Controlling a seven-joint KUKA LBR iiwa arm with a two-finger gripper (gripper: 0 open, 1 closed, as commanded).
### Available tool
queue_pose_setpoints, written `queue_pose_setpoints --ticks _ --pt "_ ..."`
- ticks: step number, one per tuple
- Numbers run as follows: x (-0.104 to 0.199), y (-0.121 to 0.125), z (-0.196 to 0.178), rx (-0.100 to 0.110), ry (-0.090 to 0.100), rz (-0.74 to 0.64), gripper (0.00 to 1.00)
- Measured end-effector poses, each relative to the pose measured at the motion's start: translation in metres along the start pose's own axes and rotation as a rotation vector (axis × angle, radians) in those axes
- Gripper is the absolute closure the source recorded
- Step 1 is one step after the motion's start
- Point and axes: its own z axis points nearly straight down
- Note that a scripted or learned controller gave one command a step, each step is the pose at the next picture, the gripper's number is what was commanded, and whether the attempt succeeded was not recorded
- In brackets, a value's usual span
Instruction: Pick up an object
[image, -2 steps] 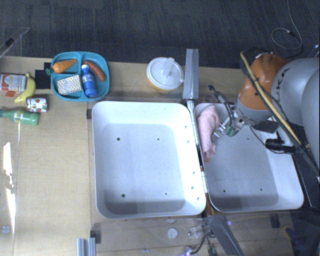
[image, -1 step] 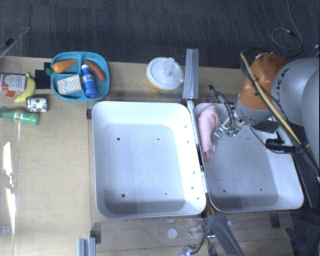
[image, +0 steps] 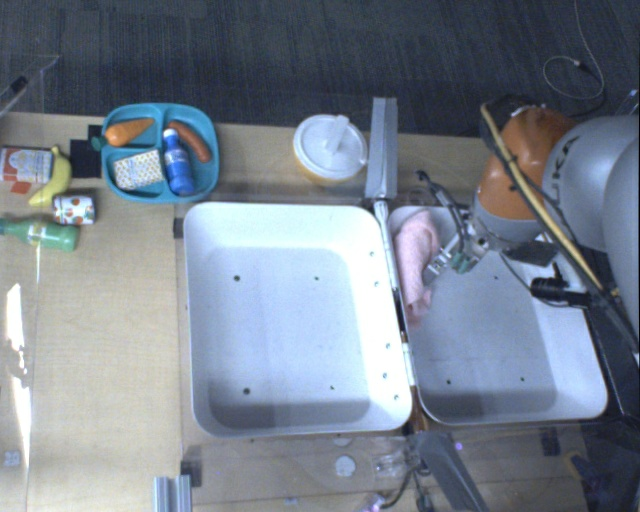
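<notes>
Two shallow white bins are seen side by side on the table (image: 100, 380). In the right bin (image: 510, 370), a pink cloth (image: 415, 258) is laid along the left wall, crumpled and stretched from the upper left corner downward. The gripper (image: 452, 255) is lowered into the upper part of this bin, just beside the right edge of the cloth and seemingly touching it. Whether the jaws are open or closed cannot be told, since they are small and blurred against the cloth. No part of the cloth is seen lifted between them. The grey arm (image: 590, 170), with its orange band (image: 520, 165), is reached in from the right.

The left bin (image: 290, 320) is seen with only its bare floor. Behind it, a white lidded cup (image: 331, 147) is placed on the table near an upright metal post (image: 381, 150). Further left, a blue divided tray (image: 160, 150) is set, in which toy food and a small blue bottle (image: 178, 163) are kept. At the far left, a banana (image: 52, 178), a small can (image: 73, 209) and a green bottle (image: 40, 234) are laid on the table.
</notes>
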Motion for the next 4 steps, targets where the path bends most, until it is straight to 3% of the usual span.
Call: queue_pose_setpoints --ticks 1,2,3,4 --pt "-0.019 0.019 0.002 0.009 0.009 0.3 0.0" --pt "-0.055 -0.04 -0.04 0.011 0.014 0.129 0.0" --pt "-0.008 0.002 0.0 0.002 0.003 -0.02 0.0" --pt "-0.008 0.005 -0.008 -0.001 0.006 -0.021 1.0"
